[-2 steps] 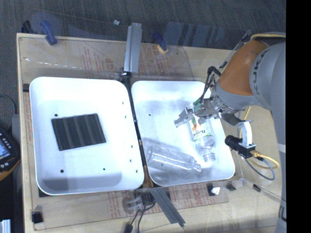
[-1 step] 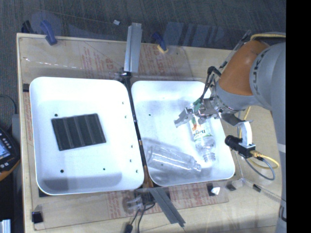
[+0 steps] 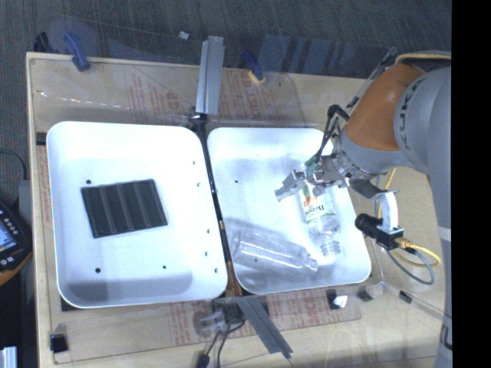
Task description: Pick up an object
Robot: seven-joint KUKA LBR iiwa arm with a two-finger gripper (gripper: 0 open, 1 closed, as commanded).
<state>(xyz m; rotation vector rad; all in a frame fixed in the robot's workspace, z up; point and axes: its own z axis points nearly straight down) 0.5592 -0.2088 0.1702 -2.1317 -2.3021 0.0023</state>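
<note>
Gripper (image 3: 301, 184) and wrist reach from the right over the right bin (image 3: 253, 148), low above its upper middle. Its metal fingers point toward the bin's middle, but their shapes blur together against the white floor, so I cannot tell if they are spread or closed, and nothing can be seen pinched between them.

Two clear plastic bottles lie in this bin. One, the labelled bottle (image 3: 321, 215), lies just below the gripper, its label with red and green print toward the gripper and its cap end toward the bin's near right corner. Whether the gripper touches its upper end I cannot tell. A second clear bottle (image 3: 270, 251) lies on its side along the near part of the bin, running from the left wall toward the first bottle's cap end; the two look close or touching there.

One left bin (image 3: 123, 148) sits beside the right bin, their inner walls side by side. In it lies a single dark ribbed mat (image 3: 123, 207), flat, left of centre, slightly tilted.

Behind the gripper the grey arm (image 3: 426, 121) shows its orange band (image 3: 377, 113), above the bin's right rim.
</note>
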